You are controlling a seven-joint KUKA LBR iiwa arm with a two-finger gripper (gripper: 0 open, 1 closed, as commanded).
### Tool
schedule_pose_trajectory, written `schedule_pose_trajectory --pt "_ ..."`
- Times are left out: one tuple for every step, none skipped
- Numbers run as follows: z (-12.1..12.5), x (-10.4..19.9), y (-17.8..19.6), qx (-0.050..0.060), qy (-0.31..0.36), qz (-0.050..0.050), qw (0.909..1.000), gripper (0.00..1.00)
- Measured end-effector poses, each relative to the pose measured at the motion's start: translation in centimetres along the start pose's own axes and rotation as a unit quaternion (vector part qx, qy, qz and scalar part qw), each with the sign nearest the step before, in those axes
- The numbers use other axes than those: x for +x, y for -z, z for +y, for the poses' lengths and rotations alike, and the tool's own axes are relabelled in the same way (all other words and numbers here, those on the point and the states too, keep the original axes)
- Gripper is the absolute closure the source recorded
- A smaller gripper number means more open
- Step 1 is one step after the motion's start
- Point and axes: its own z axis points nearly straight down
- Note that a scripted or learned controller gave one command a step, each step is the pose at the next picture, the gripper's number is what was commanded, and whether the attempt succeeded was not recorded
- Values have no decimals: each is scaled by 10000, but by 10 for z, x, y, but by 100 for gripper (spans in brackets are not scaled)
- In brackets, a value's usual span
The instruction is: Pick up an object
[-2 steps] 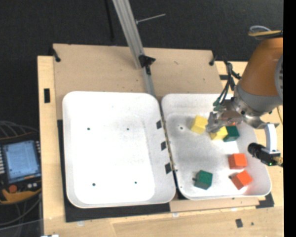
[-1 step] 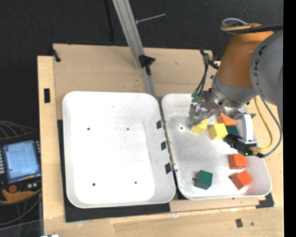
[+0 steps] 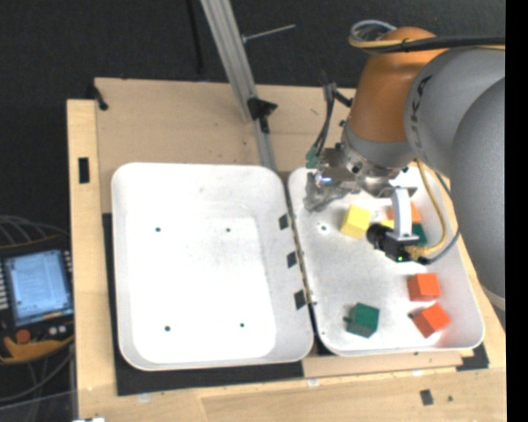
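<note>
Right bin floor: yellow block, judged light and rigid, is best gripped across flat sides; gripper state indiscernible.

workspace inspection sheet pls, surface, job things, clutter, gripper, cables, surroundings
surface: wooden bench bearing two shallow white bins side by side, left bin and right bin.
job's things: all in the right bin: yellow block, green block, two orange blocks near its right side.
clutter: nothing seen.
grippers: gripper low over the right bin's upper left corner, left of the yellow block; nothing seen between its fingers.
cables: cable looping from the wrist over the right bin; loop above the orange band.
surroundings: slanted metal pole; handheld screen unit left of the bench; dark floor.
</note>
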Motion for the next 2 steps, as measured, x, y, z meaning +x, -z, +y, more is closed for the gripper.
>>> schedule_pose_trajectory --pt "25 58 10 -6 8 9 10000 100" --pt "35 112 22 -1 6 9 10000 100"
